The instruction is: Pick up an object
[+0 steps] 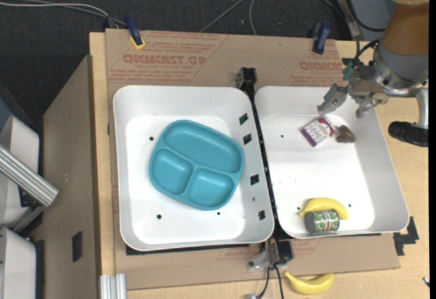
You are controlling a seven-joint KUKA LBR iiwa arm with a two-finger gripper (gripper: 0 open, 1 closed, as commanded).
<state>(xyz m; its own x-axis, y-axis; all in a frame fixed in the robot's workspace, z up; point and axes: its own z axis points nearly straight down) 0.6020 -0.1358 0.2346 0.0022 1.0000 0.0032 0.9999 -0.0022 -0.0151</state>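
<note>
The hand (347, 99), at upper right, hangs with its fingers spread and nothing between them, just above the packet (317, 131) lying flat in the right bin (381, 154). The packet looks light, thin and crinkly, so pinching across its short edges seems best. The bin's smooth white floor may let it slide; the tabletop (170, 52) around is cardboard.
</note>
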